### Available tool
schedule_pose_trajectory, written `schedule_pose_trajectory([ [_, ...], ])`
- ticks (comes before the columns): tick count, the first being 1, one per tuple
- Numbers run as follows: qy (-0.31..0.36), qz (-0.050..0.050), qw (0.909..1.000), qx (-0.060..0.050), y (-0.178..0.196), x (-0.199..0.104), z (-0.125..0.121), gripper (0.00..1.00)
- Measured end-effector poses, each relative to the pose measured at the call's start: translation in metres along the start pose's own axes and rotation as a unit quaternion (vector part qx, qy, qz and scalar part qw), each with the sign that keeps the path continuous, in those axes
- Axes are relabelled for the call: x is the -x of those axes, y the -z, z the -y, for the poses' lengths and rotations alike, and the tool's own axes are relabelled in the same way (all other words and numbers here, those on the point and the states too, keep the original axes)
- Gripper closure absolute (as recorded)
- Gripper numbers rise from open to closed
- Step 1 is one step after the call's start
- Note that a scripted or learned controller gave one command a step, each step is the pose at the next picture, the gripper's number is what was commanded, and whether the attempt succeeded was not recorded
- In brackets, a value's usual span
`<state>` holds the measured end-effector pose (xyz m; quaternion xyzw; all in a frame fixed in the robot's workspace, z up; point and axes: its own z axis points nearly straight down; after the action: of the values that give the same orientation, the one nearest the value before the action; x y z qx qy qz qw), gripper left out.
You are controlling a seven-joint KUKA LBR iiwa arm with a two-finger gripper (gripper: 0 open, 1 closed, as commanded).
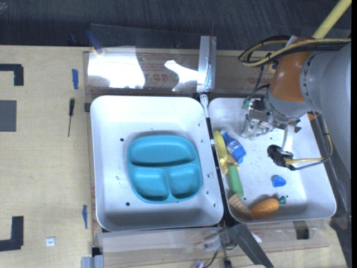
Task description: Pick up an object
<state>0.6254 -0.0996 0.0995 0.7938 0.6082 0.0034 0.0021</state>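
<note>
Jaws [257,128] are hanging over the back part of the right bin [321,205], and from where I am standing I cannot tell how they are set; nothing is showing between them. They are hovering above bare white floor, behind and to the right of the blue wrapped piece [234,148]. Taking that blue piece as the mark: a yellow thing [220,145] is lying just to its left against the bin's wall, a green stick [235,180] is lying in front of it, and further to the front an orange carrot-like toy [264,206] is resting by the front wall. A small blue bit [278,180] is sitting off to its right, well apart. Away to its left, the other bin is carrying a blue divided tray [163,167].

The blue piece seems the nearest target. To do it well, the arm should be centring over it before dropping, keeping clear of the yellow thing beside it, and straddling its narrow side.
</note>
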Motion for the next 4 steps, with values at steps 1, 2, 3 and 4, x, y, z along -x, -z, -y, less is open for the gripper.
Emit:
schedule_pose_trajectory([
  [1, 0.109, 0.001, 0.994, -0.002, -0.011, -0.005, 0.005, 1.0],
  [2, 0.035, 0.002, 0.9994, -0.003, 0.004, 0.032, 0.011, 1.0],
  [3, 0.035, 0.001, 0.9994, -0.004, 0.003, 0.032, 0.011, 0.0],
  [4, 0.059, 0.001, 0.9983, -0.002, -0.013, -0.01, -0.022, 0.0],
])
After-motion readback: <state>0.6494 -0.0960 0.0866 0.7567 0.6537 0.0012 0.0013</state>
